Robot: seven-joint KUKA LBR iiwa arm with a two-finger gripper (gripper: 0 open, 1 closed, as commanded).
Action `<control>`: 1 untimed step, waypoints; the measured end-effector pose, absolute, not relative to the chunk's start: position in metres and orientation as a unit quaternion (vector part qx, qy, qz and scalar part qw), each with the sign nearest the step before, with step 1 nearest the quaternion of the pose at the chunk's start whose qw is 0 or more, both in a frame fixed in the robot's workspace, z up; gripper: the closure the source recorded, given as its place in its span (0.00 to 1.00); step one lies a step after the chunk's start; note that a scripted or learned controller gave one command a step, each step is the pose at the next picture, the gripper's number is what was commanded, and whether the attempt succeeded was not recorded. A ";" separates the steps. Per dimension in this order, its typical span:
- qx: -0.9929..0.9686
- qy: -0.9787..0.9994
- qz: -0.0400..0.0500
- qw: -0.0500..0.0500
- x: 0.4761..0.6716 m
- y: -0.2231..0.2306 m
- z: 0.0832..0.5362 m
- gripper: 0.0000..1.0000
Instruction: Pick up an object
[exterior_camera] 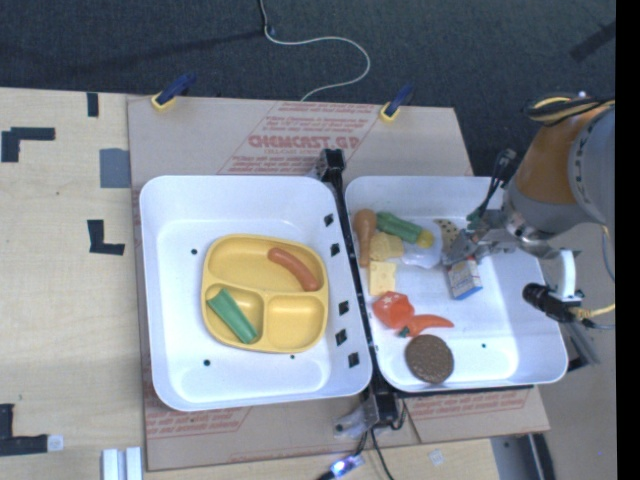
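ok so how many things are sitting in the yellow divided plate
2. A sausage lies in the plate's far compartment, and a green vegetable lies in its near-left compartment. The near-right compartment holds nothing I can make out.

A robotics lab: a plywood bench (60,268) at 9 o'clock carries black tape marks, a printed cardboard sheet (290,138) is clamped at 12 with clips (172,90), a cable (320,53) trails over dark carpet (420,28), and toy food fills white bins (170,218).
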State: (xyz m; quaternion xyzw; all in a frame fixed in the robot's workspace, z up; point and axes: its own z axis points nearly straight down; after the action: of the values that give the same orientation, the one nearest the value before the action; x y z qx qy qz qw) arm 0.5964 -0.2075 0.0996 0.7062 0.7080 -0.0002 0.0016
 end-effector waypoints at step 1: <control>0.707 0.708 0.001 0.001 0.598 -0.208 0.142 1.00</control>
State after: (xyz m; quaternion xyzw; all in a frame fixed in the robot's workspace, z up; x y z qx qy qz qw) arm 0.5979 -0.2079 0.1418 0.7066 0.7076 0.0006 0.0010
